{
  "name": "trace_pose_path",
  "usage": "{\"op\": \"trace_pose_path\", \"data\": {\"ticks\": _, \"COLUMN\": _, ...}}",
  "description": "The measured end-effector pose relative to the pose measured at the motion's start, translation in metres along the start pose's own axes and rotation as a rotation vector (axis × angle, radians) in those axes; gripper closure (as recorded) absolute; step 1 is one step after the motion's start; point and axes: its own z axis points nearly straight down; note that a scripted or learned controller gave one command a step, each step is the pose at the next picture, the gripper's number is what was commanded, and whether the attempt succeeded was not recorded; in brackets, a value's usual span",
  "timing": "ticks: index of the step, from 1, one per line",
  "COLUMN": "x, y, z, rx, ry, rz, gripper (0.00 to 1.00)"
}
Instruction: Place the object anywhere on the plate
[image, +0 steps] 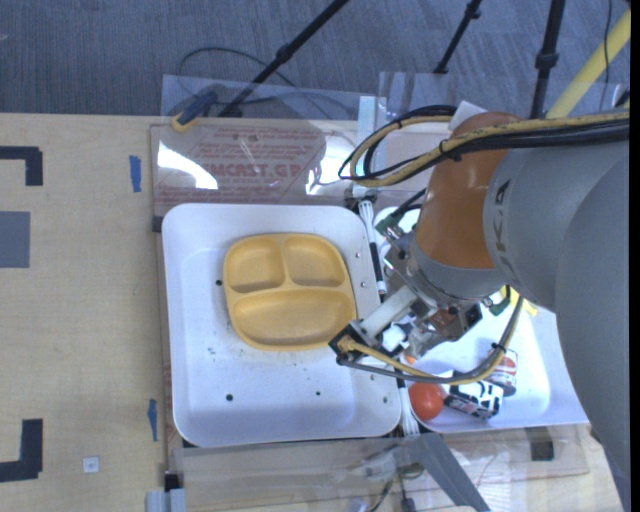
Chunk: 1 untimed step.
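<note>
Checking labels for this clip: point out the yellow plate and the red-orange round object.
yellow plate (290, 315): camera view, floor of its large compartment.
red-orange round object (427, 402): camera view, middle of its visible surface.

light: bright, even | glare: clear sheet (250, 160) | focus: slightly soft

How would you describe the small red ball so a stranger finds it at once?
Find the right white bin, partly under the grey arm. In its near left corner lies a red ball, beside a black-and-white packet. It alone is round and plain-coloured.
</note>
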Motion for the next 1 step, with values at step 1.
{"op": "trace_pose_path", "data": {"ticks": 1, "x": 0.0751, "y": 0.015, "z": 0.0221, "rx": 0.0, "ry": 0.002, "rz": 0.061, "gripper": 1.0}}
